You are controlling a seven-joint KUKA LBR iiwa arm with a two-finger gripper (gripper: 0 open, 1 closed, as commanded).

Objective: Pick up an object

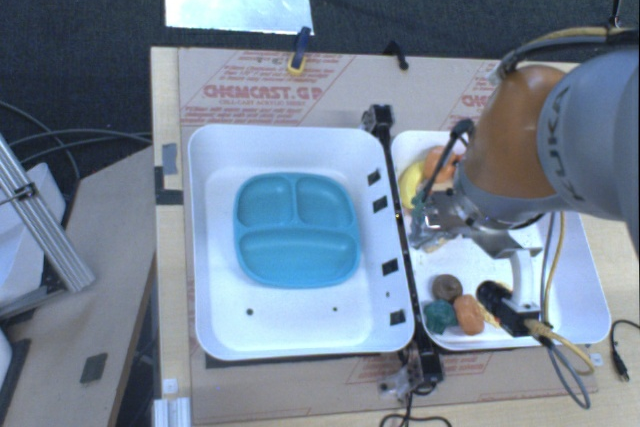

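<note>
Bench stock, one moment. Left bin (215, 245): shallow, white, holding one blue divided plate (296, 229), lying flat near its middle. Right bin (590, 300): shallow, white, holding the loose objects any of which would serve the task. Itemised along its near edge: a brown round piece (447, 287), a teal piece (438, 316) just below it, an orange piece (469, 313) touching or nearly touching the teal one. Toward the far left corner: a yellow object (410, 181) and an orange object (437, 161) beside it, both partly covered by the arm. Arm: grey with orange band, reaching in from the right, wrist low over the right bin's left half. Gripper (432, 223): sits over the bin floor between the yellow object and the brown piece (its state cannot be told from this angle). Nothing is seen lifted clear of the bin; every listed object appears to rest on the floor. Progress, as a judgement: approach made, grasp unconfirmed, lift outstanding. Remaining: secure one object and raise it free.
</note>
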